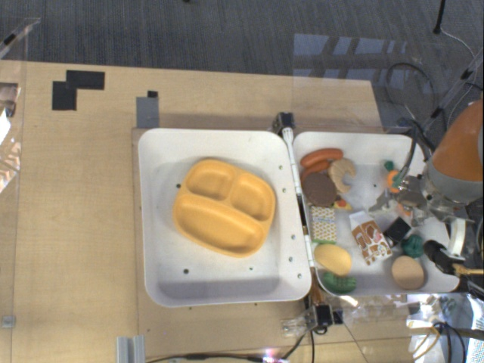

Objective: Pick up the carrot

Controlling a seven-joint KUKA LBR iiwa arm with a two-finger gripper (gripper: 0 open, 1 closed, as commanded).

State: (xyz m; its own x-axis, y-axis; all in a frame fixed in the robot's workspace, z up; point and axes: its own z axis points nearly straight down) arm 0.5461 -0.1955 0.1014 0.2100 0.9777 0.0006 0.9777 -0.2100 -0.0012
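Stage: approach | carrot (392,177): small orange piece with green top, far right of right bin (363,144), just beside the tool (402,200) | tool: low over the toys (state: cannot tell) | yellow tray (224,206): left bin (155,203), apart from the clutter.

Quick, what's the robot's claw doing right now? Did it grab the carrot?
Gripper: over the right bin by the carrot; grip cannot be told.

A yellow divided plate (224,206) is seen in the left bin (162,278); a sausage (321,157), lemon (333,259) and waffle (324,222) are held in the right bin (378,281).
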